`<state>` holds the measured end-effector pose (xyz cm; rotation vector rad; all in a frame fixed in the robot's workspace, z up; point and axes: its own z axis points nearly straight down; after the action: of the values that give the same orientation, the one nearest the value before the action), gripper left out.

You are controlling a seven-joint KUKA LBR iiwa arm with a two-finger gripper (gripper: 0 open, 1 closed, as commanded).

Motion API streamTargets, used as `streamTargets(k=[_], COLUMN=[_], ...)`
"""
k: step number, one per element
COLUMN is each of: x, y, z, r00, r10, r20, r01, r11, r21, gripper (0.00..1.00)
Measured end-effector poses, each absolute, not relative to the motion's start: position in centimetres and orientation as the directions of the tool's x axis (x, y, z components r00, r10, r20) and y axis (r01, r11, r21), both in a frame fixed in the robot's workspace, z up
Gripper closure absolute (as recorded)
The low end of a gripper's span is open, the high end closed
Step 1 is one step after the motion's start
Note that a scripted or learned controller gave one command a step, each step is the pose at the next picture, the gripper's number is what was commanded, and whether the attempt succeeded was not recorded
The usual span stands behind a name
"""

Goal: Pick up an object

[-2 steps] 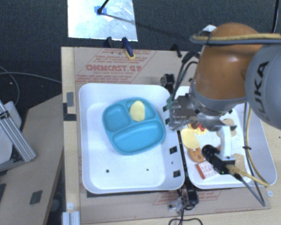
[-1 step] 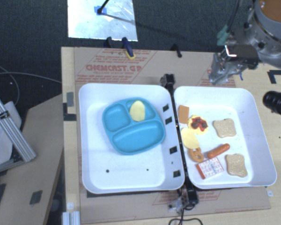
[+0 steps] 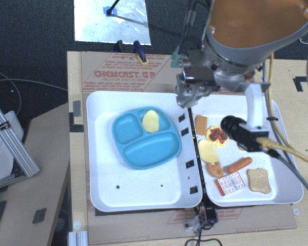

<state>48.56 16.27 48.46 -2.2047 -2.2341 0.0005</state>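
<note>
My gripper hangs over the back end of the divider between the two bins, with nothing visible in it. Just in front of it in the right bin lie a small brown cracker, a round pizza-like piece and a pale yellow wedge. Further forward are a brown pretzel-like ring, an orange sausage, a red and white packet and a slice of bread.
The left bin holds a blue divided plate with a yellow lemon-like object in its back right compartment. The large grey and orange arm covers the back of the right bin. A yellow cable runs across that bin's right side.
</note>
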Motion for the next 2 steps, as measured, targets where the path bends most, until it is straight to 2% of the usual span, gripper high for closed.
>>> streamTargets(k=[2], x=[48.7], y=[15.7], z=[51.0], r00=[-0.016], r10=[1.000], r20=[0.003], r01=[1.000], r11=[0.016], r21=[0.007], gripper=[1.00])
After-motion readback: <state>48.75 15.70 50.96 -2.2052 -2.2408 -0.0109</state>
